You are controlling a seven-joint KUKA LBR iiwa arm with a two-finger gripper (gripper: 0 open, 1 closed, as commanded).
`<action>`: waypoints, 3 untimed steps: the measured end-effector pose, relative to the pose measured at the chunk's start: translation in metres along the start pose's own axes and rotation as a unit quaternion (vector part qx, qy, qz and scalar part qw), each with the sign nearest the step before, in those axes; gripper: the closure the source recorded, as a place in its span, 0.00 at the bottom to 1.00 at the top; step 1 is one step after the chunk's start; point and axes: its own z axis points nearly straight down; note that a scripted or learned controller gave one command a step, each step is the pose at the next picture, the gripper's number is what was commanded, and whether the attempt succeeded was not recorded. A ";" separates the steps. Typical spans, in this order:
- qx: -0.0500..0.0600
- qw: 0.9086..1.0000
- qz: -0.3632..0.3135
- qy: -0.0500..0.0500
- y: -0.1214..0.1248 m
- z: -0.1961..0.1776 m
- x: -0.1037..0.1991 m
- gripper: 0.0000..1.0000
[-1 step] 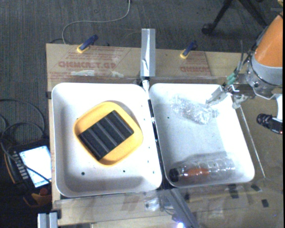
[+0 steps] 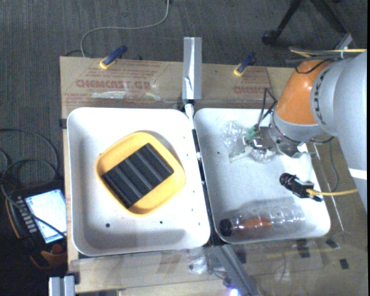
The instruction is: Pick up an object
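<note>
Camera view: my claw [image 2: 257,142] hangs low over the right bin [image 2: 320,227], at crumpled clear plastic [image 2: 237,137], well placed for a pick; its state I cannot tell. A clear bottle [image 2: 262,221] lies along the near wall.

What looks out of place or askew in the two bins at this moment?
The clear plastic bottle lies on its side along the near wall of the right bin. In the left bin, the yellow tray with a black ribbed insert sits turned at a slant. Nothing looks spilled.
</note>
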 end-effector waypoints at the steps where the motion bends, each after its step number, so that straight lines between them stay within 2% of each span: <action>1: 0.005 0.998 -0.064 0.005 0.030 -0.003 -0.024 0.00; 2: 0.005 1.000 -0.026 0.004 0.069 -0.030 -0.054 0.00; 3: 0.000 1.000 0.016 0.000 -0.029 -0.134 -0.059 0.00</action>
